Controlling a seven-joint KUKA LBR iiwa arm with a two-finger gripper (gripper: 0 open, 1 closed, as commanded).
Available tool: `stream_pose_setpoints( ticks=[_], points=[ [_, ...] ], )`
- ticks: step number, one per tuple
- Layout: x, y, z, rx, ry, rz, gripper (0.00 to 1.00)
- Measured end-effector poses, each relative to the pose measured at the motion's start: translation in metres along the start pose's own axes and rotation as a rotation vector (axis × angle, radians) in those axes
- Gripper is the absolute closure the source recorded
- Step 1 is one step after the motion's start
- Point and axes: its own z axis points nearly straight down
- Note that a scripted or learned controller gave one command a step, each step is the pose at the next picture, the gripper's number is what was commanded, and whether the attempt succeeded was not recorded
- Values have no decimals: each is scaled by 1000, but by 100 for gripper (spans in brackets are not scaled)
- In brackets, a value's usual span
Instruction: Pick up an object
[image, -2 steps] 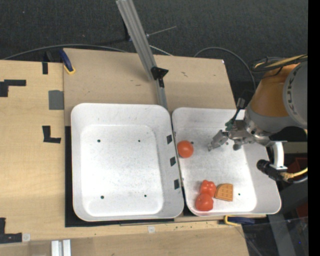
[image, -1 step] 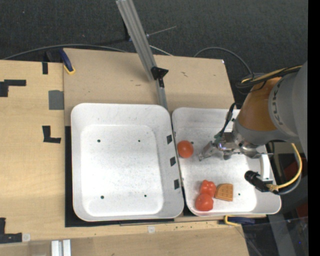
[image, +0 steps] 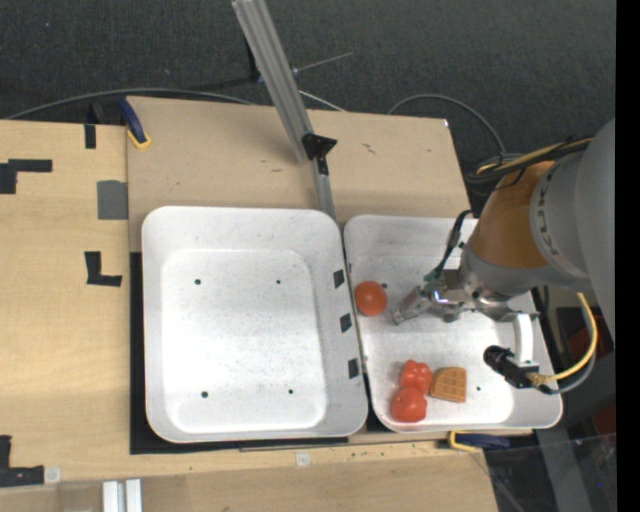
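1. While the grey arm (image: 560, 225) with its orange band reached in from the right, its metal pincer (image: 408, 308) hung low over the right-hand shallow white bin (image: 400, 235), pointing left toward the bin's inner wall.
2. The fingers (image: 402, 314) were small and blurred in the camera view, so I could not tell whether they stood apart or together; nothing showed between them.
3. A small round orange-red ball (image: 371, 298) lay on the floor of the right bin, just beside the pincer on its left and close to the wall shared with the other bin. Ball and pincer looked near but apart.
4. Toward the near edge of the same bin lay a red lumpy toy shaped like two stacked blobs (image: 411, 390), well below the pincer.
5. Touching that red toy on its right was a tan waffle-like square piece (image: 450, 385), also well apart from the pincer.
6. A black cylindrical fitting (image: 505, 366) with a yellow cable sat over the right bin's far-right corner.
7. The left-hand shallow white bin (image: 240, 320) lay side by side with the right one on the pale wooden desk (image: 60, 300).
8. A slanted grey metal bar (image: 285, 85) crossed the upper part of the view, ending at the gap between the two bins.
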Motion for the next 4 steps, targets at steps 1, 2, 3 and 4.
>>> stream_pose_setpoints(
  ticks=[1,2,3,4],
  points=[
    [1,0,-11,0,1,-1,100],
    [-3,9,-59,-4,1,0,100],
    [-1,17,-120,-7,0,-1,100],
    [0,17,-125,-1,2,0,100]
  ],
)
